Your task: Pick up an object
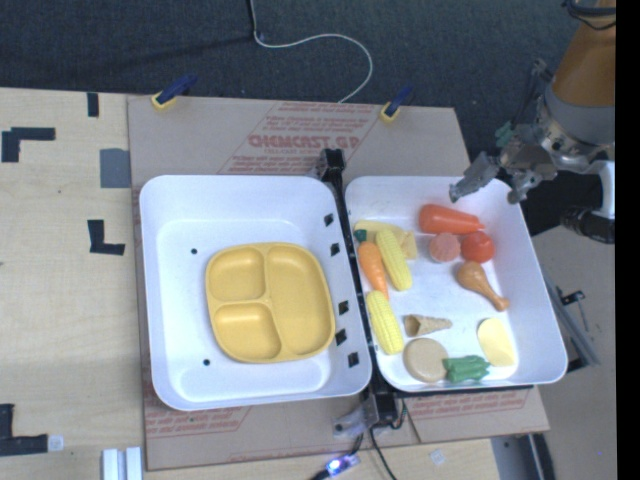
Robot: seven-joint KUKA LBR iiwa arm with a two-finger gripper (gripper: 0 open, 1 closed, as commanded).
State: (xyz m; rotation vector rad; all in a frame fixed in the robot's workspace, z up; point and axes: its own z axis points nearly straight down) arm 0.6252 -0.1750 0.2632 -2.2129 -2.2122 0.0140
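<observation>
Hand (492, 176) at 1 o'clock over right bin (535, 268), above rim; fingers look spread, nothing between them. Likely poised for descent; pick not begun. Nearest target: sausage (450, 219), smooth red cylinder, just below hand at 7 o'clock. Around it glossy plastic food: tomato (478, 247), drumstick (481, 283), ridged corn (392, 257), carrot (372, 266). Left bin (170, 268) carries yellow tray (268, 301), on worktop (60, 268).

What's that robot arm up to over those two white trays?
It is set to pick something up. Its claw hangs above the far right corner of the right bin, which holds toy food such as a red sausage and corn. It holds nothing. The left bin holds a yellow divided plate.
</observation>
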